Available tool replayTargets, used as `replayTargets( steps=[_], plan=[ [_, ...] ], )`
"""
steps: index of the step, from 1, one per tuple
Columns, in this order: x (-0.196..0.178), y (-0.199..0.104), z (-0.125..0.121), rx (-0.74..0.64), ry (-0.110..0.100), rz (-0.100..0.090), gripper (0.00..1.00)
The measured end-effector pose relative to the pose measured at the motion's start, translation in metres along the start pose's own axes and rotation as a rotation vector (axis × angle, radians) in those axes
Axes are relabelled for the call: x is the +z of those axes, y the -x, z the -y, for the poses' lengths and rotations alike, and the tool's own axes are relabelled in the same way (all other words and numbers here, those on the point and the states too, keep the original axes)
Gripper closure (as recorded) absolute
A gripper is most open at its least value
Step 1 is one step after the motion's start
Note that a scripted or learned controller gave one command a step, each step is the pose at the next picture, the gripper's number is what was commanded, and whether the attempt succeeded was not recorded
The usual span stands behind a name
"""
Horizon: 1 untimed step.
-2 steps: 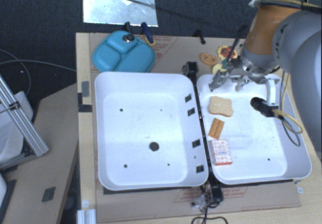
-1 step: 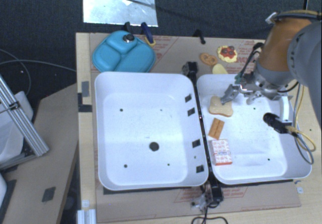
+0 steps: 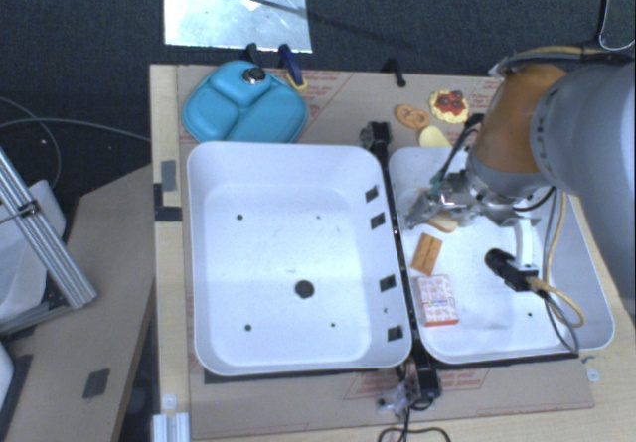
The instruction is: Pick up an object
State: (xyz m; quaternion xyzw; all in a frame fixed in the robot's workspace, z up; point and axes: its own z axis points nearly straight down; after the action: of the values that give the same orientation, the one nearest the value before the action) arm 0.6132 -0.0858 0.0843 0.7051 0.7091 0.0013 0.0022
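Objects for picking lie in the right bin on my feed: an orange wafer-like block and, at its 6 o'clock, a small red-and-white packet. From the left, a blue dish sits on the counter beyond the left bin. My claw hangs low at the block's 12 o'clock; I cannot tell its grip.
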Motion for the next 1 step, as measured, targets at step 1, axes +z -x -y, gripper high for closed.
replayTargets(
  steps=[1],
  plan=[
    [-0.0045,0.0011,0.0669,0.005,0.008,0.001,0.00]
  ],
)
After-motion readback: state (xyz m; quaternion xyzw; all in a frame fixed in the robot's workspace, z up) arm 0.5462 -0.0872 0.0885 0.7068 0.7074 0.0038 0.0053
